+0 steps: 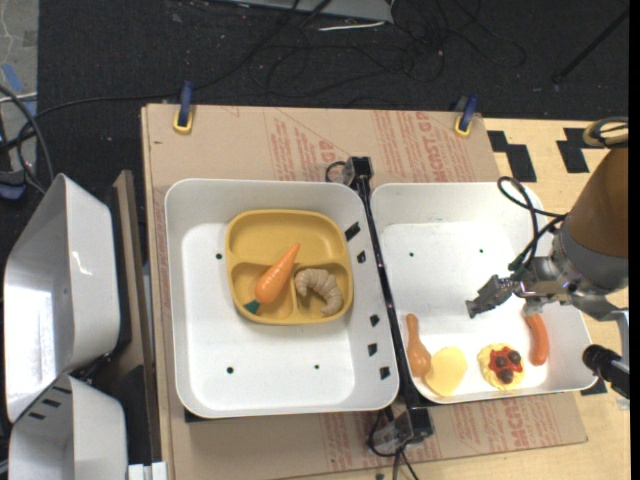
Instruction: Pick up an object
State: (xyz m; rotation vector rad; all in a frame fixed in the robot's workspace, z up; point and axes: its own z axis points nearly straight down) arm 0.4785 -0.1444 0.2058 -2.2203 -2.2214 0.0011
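Note:
My gripper hangs low over the right bin, reaching in from the right, above bare white floor near the bin's middle. An orange-red sausage lies just to its right and nearer the front. Along the front wall lie a small tart with red berries, a pale yellow disc and an orange drumstick-shaped piece. Nothing shows in the gripper.
The left bin holds a yellow divided plate with a carrot and a beige curled piece. A black divider runs between the bins. Cables trail along the arm at the right.

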